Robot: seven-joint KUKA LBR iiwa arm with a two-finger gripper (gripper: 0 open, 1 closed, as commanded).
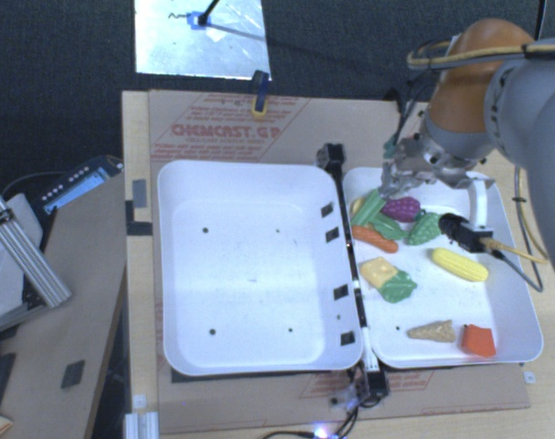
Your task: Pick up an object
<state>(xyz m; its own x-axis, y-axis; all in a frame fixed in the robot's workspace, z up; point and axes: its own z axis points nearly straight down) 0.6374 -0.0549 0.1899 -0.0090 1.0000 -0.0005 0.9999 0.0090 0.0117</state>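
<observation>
My gripper (399,182) hangs low over the far left part of the right bin (519,323), directly above a purple bunch of grapes (403,209). Beside the grapes lie a green pea pod (371,208) and a green leafy piece (425,229). An orange carrot (376,240) lies just in front of them. Nothing shows between the gripper and the toys below it.
Further toys lie in the right bin: yellow corn (459,264), a yellow wedge (378,270), a small green piece (399,288), a tan piece (432,331) and an orange block (478,340). The left bin (181,337) adjoins it, with black clips (332,210) along the shared wall.
</observation>
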